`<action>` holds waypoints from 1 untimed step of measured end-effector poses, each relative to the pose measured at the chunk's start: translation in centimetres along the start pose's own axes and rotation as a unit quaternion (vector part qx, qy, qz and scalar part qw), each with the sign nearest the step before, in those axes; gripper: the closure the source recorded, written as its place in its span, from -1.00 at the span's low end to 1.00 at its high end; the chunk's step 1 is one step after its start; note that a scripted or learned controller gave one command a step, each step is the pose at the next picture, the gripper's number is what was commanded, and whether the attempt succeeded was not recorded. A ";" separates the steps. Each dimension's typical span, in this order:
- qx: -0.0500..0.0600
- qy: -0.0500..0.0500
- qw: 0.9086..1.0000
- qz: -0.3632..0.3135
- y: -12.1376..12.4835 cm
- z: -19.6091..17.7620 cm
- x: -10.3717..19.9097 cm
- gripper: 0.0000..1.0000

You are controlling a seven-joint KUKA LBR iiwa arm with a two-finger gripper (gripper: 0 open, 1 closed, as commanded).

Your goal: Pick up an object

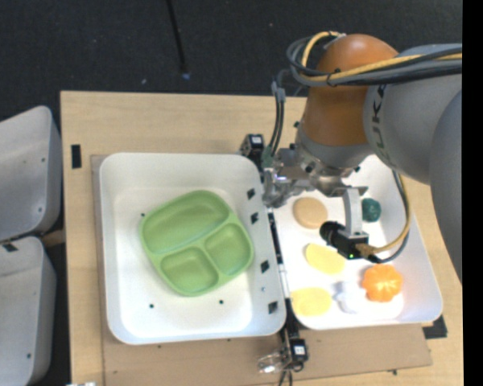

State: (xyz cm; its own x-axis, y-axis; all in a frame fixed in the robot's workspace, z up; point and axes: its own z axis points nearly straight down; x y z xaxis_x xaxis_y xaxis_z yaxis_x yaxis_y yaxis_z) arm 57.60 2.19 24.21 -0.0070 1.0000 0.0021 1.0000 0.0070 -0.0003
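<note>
The right bin (pixel 419 296) holds several small items. A tan round disc (pixel 310 211) lies near its far left, and a teal piece (pixel 372 210) near its far right. Two yellow pieces (pixel 324 258) (pixel 310 300) lie toward the front beside an orange lumpy object (pixel 382 284) and a small pale item (pixel 350 298). My gripper (pixel 332 209) hangs under the orange-banded wrist (pixel 342 95), low over the far half of this bin. It is just right of the tan disc. I see nothing held in it.
The left bin (pixel 121 296) contains a green divided tray (pixel 197 241), tilted diagonally. The ridge between the bins (pixel 271 256) runs just left of the gripper. Cables loop off the wrist. The wooden bench (pixel 80 127) surrounds both bins.
</note>
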 end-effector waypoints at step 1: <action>0.001 0.000 1.000 0.000 -3.0 -0.4 5.4 1.00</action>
State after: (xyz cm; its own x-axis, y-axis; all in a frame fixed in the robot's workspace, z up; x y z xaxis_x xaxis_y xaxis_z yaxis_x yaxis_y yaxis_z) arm 54.60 7.60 24.63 -0.0073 1.0000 0.0018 1.0000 0.0073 -0.0015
